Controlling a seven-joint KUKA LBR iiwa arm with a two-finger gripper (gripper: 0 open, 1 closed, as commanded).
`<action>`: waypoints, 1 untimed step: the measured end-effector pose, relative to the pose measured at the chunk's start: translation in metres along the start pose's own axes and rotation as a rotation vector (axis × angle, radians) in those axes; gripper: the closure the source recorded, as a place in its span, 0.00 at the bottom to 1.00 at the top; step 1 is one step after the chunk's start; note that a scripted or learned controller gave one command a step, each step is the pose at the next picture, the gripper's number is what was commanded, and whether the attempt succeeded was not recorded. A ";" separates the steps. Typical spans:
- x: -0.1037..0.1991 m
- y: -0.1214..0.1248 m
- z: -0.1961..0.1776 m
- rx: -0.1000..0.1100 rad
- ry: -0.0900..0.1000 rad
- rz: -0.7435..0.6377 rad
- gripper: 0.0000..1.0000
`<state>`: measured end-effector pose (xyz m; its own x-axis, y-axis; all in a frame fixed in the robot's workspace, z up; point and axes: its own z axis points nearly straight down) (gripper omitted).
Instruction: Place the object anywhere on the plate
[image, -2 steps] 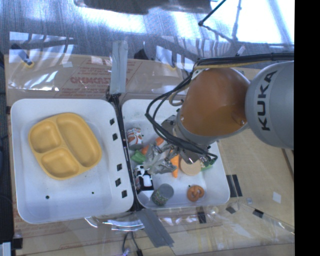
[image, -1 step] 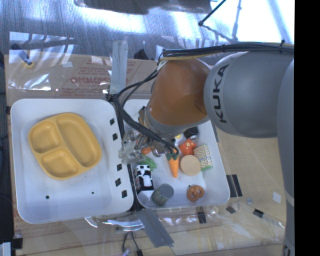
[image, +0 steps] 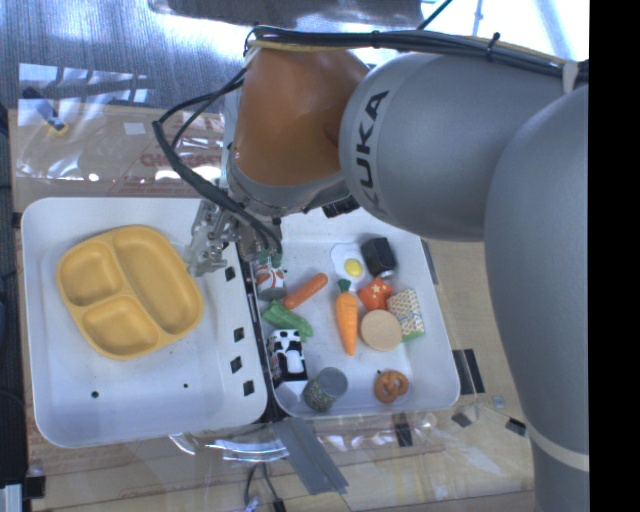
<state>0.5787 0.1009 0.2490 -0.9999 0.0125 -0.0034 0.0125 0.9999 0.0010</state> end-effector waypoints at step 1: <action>-0.001 0.001 -0.010 0.001 -0.003 -0.006 1.00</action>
<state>0.5796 0.1016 0.2593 -1.0000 0.0060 -0.0061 0.0060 1.0000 0.0000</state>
